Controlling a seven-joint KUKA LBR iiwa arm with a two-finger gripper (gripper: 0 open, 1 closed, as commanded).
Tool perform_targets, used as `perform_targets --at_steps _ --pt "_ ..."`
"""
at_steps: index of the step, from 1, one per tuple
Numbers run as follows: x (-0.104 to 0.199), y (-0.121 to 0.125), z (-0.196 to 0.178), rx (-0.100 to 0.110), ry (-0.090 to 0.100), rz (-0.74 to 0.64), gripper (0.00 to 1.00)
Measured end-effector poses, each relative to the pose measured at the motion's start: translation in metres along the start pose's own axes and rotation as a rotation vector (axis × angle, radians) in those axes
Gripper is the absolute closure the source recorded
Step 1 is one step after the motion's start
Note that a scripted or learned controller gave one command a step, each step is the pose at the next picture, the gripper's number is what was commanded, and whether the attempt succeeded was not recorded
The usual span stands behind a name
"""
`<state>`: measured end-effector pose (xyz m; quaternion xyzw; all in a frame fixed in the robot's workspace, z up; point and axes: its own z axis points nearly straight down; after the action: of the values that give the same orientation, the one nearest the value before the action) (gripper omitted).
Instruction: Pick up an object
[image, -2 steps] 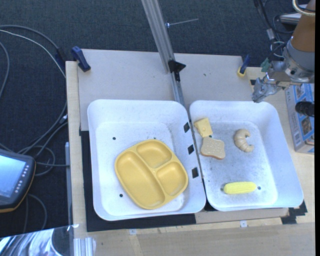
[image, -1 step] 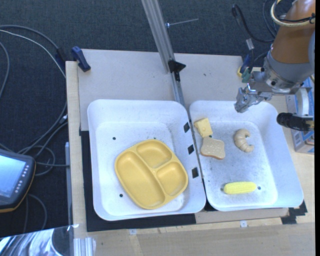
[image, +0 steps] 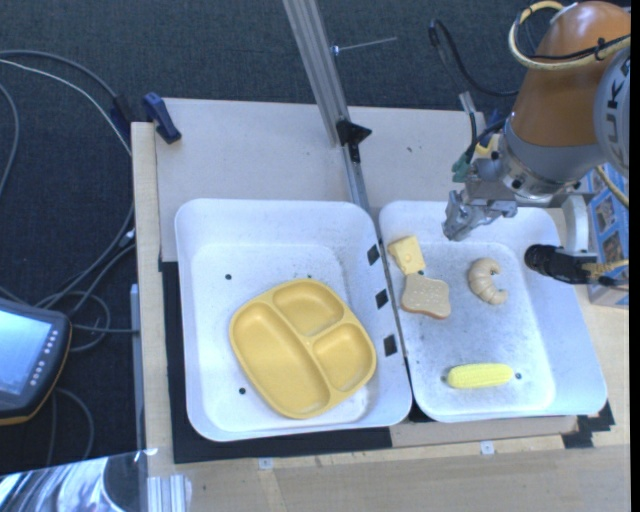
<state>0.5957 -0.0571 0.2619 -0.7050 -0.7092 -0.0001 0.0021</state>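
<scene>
The right bin (image: 560, 330) holds a yellow cheese wedge (image: 406, 254), a slice of toast (image: 426, 297), a pale croissant (image: 488, 280) and a yellow corn cob (image: 479, 376). My gripper (image: 462, 222) hangs over the back of the right bin, above and between the cheese wedge and the croissant. Nothing shows between its fingers. The left bin (image: 200, 240) holds a yellow divided plate (image: 302, 346).
A metal pole (image: 322, 70) rises at a slant from between the two bins. A blue clamp (image: 160, 116) sits at the bench's back left corner. Cables and a tablet (image: 25, 358) lie on the floor to the left.
</scene>
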Motion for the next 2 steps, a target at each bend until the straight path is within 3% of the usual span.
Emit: perform_targets --at_steps 1,2 --pt "0.046 -0.028 0.017 0.002 0.0 0.001 1.0" --pt "0.096 -0.053 0.011 0.001 0.0 -0.001 1.0"
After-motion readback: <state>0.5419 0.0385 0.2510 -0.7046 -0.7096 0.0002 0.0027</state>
